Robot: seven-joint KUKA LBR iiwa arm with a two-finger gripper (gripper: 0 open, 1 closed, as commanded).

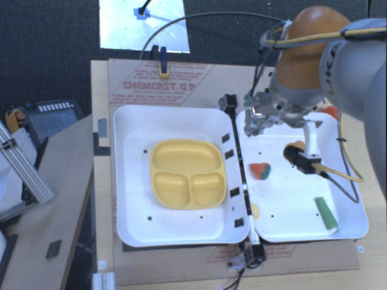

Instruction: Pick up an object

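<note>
1. The hand (259, 124) hangs over the right bin's (284, 222) far left corner; whether it grips anything, I cannot tell.
2. A strawberry (260, 170) lies nearby; a green stick (326, 213) lies near the front right.
3. A yellow tray (185, 173) sits in the left bin (130, 180).

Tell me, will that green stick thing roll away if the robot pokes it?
Maybe a little. The green stick lies flat in the right bin and looks blocky rather than round, so it would probably slide more than roll. It looks small, so likely light and stiff.
</note>
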